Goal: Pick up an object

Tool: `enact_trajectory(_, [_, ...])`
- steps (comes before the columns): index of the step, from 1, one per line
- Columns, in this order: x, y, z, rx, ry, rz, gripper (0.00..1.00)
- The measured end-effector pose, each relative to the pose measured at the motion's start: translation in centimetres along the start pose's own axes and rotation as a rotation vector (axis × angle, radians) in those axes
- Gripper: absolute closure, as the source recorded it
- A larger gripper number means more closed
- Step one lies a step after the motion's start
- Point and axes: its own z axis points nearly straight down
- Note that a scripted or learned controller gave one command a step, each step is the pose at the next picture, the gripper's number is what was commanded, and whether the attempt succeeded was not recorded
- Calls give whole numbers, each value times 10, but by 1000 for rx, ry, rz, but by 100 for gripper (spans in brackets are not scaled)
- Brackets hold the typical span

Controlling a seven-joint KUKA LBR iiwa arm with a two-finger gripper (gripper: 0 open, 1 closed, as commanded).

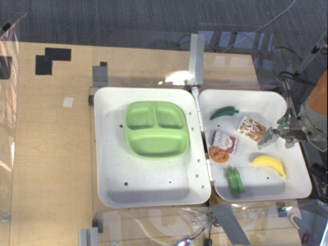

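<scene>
Overhead slanted view of a wooden surface (51, 152) bearing two shallow white bins side by side. The left bin (110, 183) contains a light green divided plate (156, 128) with three compartments, lying flat near the bin's centre. The right bin (294, 186) contains six small items: a dark green pepper (224, 112) near the upper left, a red-and-white packet (251, 128) to its right, a purple-and-white packet (224, 141) below, an orange round item (219, 156) touching that packet's lower edge, a green pod-like vegetable (234, 180) near the bottom, and a yellow banana (270, 164) at lower right. The grey arm enters from the right; its claw (277, 136) hangs over the right bin, between the red-and-white packet and the banana. Whether the claw is spread or pressed together cannot be told, and no item is seen in it.
</scene>
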Motion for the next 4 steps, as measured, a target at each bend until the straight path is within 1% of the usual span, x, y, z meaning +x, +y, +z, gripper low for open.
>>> enact_trajectory(1, [4,65,107,-17,-4,-3,0])
enact_trajectory(2, [4,138,124,1,0,84,0])
enact_trajectory(3, [5,135,116,14,2,77,100])
enact_trajectory(4, [-5,106,123,-10,-3,-168,100])
